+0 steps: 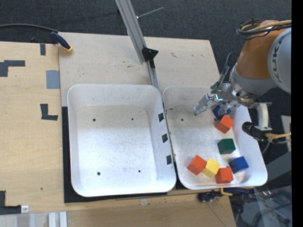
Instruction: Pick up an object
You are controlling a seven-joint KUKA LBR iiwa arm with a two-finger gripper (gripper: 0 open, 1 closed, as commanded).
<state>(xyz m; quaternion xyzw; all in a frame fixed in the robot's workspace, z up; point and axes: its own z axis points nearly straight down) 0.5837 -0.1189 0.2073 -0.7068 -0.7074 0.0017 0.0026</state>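
Here the gripper (pixel 208 104) hangs over the upper part of the right bin (pixel 189 126); whether it is open or closed I cannot tell. Just right of it sit a blue block (pixel 219 111) and an orange block (pixel 225 123), more blocks lower right

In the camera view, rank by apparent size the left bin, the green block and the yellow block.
1. left bin, by far the largest.
2. green block and yellow block: they look about alike, so I won't rank them.
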